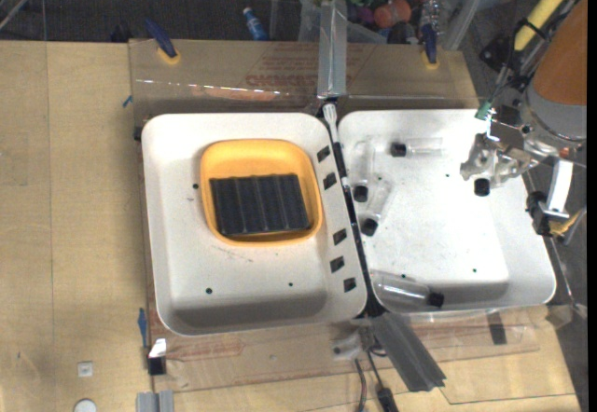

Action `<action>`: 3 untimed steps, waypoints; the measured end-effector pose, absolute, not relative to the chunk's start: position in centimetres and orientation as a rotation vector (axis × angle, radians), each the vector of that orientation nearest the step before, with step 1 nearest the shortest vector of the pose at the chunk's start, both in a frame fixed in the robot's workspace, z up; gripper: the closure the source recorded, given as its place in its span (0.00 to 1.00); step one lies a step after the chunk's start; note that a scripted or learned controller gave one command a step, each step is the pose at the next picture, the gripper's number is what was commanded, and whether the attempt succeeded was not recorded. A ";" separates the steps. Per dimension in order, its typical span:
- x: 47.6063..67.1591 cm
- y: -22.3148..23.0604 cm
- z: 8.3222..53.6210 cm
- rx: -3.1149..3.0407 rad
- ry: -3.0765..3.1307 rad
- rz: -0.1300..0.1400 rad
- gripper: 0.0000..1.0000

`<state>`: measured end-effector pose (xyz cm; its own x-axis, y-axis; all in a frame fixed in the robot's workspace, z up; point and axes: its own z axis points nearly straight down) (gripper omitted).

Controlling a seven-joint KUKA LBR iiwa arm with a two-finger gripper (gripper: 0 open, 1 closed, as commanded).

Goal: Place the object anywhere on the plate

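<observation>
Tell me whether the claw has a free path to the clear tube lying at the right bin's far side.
Probably yes. The claw hangs above the right bin, the clear tube lies just beside it, and nothing stands between them.

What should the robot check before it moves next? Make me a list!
1. Plate in the left bin, lying flat: ok.
2. Room on the plate: not ok, a dark ribbed block covers most of it.
3. Objects to pick in the right bin: ok, clear tubes with black caps lie there.
4. Gripper over the right bin: ok.
5. Something held in the gripper: cannot tell.
</observation>
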<state>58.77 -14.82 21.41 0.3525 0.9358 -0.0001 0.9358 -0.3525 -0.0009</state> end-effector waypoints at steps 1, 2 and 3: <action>64.2 -14.1 20.2 -2.524 -1.872 0.001 1.00; 66.7 -12.1 21.5 -2.478 -1.934 -0.001 1.00; 66.7 -9.6 21.6 -2.299 -2.138 0.002 1.00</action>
<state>66.65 -9.62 21.63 0.0723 0.9974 0.0003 0.9974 -0.0723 -0.0019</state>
